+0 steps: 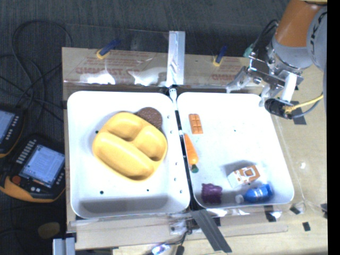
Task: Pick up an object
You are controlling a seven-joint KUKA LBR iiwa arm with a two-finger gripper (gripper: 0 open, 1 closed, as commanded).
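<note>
Objects for picking sit in my right bin (276, 142): a carrot (190, 150), an orange block (196, 124), a purple toy (211, 193), a small carton (244, 176) and a blue bottle (257, 193). My gripper (273, 86) hangs over the bin's far right corner; I cannot tell its state.

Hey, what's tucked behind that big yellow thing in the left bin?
A dark brown round object sticks out behind the big yellow thing, at its upper right edge. Only its top part shows; the yellow thing covers the rest, so its full shape stays unclear.
</note>
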